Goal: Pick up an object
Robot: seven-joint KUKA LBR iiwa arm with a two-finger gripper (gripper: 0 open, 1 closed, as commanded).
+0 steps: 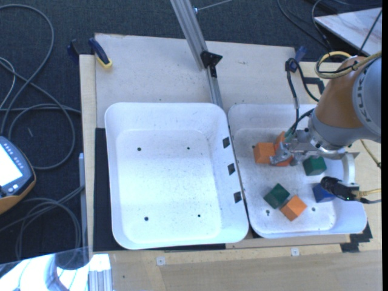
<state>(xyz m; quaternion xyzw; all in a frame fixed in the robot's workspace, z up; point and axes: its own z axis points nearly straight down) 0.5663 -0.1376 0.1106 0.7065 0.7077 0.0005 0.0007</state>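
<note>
jaw state: can't tell. the gripper (282, 157) is low in the right bin (242, 121) and blurred against the wrist, so open, clenched or grasping can't be separated here.

an orange block (264, 153) sits right at its left side, touching or nearly so. whether it's between the jaws or merely beside them i can't say.

step in hand, as i read it: descent/grasp attempt on that orange block. not a confirmed hold.

next move calls for closing squarely on the block, if that isn't done already, then a straight lift to check that the block comes up with it. it's near the bin's middle, away from the walls, so wall clearance shouldn't be the issue; a glancing contact that pushes it left is the likelier failure.

other candidates in the same bin: a green block (314, 165) just right of the gripper, partly under the wrist; a dark green block (277, 195) touching a second orange block (294, 207) near the front; a blue block (322, 192) at the right, partly covered by a black cable fitting.

left bin (163, 174) holds only specks.

hidden: the arm's orange band (339, 105) and grey body cover the right bin's far right corner. the arm is cut off at the frame edge.
</note>
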